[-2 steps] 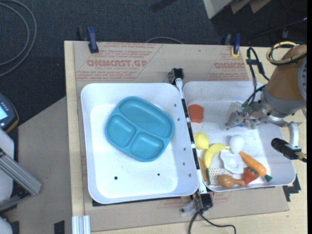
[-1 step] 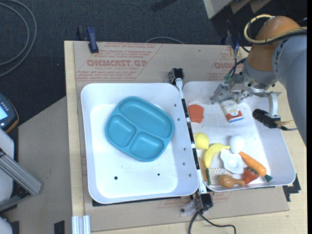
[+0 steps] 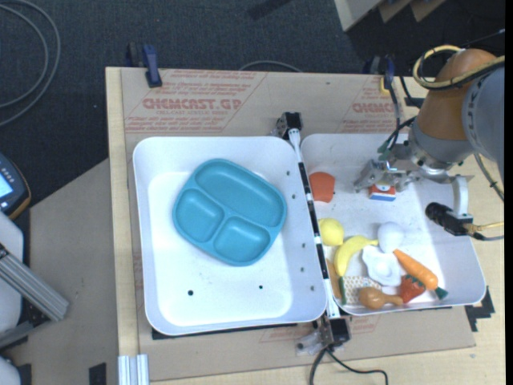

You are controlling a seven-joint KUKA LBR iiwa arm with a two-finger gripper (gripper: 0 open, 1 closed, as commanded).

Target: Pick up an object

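Toy foods, a carrot (image 3: 417, 269) and banana (image 3: 350, 251) among them, are heaped at the right bin's (image 3: 473, 283) near end. Farther back, the claw (image 3: 385, 176) is lowered over a small red-and-blue block (image 3: 383, 192), apparently for grasping; its state cannot be told.

Robotics lab: plywood bench (image 3: 240, 103) clamped at edge, two white bins (image 3: 152, 215), loose cables (image 3: 32, 30) on dark carpet.
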